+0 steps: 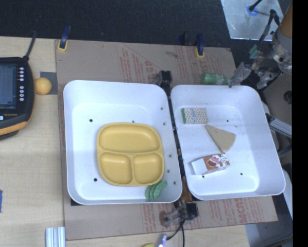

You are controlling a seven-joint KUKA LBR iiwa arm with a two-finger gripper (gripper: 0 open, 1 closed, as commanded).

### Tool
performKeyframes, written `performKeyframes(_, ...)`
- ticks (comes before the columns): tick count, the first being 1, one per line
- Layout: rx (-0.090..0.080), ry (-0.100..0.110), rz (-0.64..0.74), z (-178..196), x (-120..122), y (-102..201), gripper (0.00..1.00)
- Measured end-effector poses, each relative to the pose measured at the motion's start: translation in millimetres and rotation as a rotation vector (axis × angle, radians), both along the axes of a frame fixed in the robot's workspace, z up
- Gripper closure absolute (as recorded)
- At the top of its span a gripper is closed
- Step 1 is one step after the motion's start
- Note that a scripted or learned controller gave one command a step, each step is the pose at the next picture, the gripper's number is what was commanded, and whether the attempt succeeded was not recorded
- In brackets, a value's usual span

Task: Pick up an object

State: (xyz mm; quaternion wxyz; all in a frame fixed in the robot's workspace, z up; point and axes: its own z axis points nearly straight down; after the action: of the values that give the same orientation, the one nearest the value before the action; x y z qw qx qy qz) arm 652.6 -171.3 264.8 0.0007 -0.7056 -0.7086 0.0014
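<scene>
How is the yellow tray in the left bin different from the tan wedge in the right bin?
The yellow tray is large, rounded and split into three compartments; the tan wedge is small, flat and triangular. The tray fills much of the left bin; the wedge takes little of the right bin. Both lie flat.

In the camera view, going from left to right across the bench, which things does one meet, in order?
Black handheld pendant → yellow ball → yellow divided plate in the left bin → patterned green card → tan wedge in the right bin → claw.
</scene>
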Motion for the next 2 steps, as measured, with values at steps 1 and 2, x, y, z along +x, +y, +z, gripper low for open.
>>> performKeyframes(1, 0.001, 0.005, 0.002, -135.8, -29.7, 51.1, 0.00)
performKeyframes(2, 0.000, 0.002, 0.000, -173.2, -62.2, 29.1, 0.00)
